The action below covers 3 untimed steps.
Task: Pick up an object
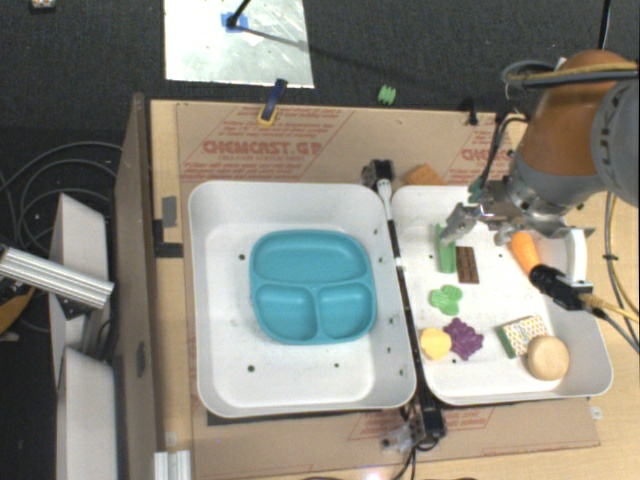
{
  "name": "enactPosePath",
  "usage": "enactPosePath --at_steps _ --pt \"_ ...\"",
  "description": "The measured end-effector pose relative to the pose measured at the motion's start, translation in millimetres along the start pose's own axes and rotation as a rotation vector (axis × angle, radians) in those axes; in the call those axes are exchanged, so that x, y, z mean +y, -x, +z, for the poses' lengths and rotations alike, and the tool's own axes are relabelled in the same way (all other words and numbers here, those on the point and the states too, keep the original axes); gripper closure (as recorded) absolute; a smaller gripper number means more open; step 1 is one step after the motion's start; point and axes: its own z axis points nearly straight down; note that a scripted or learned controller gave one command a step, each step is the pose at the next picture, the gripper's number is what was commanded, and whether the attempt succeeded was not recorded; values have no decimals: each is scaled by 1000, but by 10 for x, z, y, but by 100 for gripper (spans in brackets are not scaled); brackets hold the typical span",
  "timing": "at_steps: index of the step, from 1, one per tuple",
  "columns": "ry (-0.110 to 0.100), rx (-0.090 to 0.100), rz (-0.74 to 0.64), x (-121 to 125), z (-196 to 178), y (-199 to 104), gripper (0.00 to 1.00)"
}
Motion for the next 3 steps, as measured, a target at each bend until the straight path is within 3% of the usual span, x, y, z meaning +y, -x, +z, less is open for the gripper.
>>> enactPosePath --at_steps 1,2,3 --pt "6 -2 1 241 1163 179 0" --pt "17 -7 1 269 973 192 100" --pt "7 2 -8 105 -300 -543 100"
